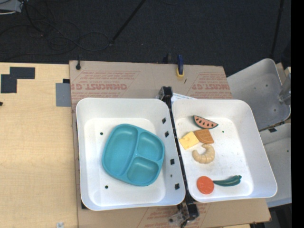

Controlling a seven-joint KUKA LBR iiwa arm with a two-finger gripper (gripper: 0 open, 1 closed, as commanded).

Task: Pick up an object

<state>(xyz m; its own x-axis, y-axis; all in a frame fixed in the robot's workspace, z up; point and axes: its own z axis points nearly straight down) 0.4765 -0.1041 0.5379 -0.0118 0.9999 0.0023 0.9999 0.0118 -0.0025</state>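
The right bin (pixel 260 141) holds several toy foods. A watermelon slice (pixel 205 122) lies near its back. Below it a yellow cheese block (pixel 189 140) touches a brown cracker (pixel 204 136), and a beige croissant (pixel 204 155) sits just in front of them. Near the front lie a red-orange round piece (pixel 205 185) and a dark green pepper (pixel 228 180), almost touching. A teal divided plate (pixel 133 154) rests in the left bin (pixel 85 127).
Both bins stand on a cardboard sheet (pixel 142 82) with a blue clamp (pixel 180 65) at its back edge. A black divider with clips (pixel 168 132) runs between the bins. A grey metal plate (pixel 266 91) stands at the right. Wooden bench top (pixel 33 151) lies to the left.
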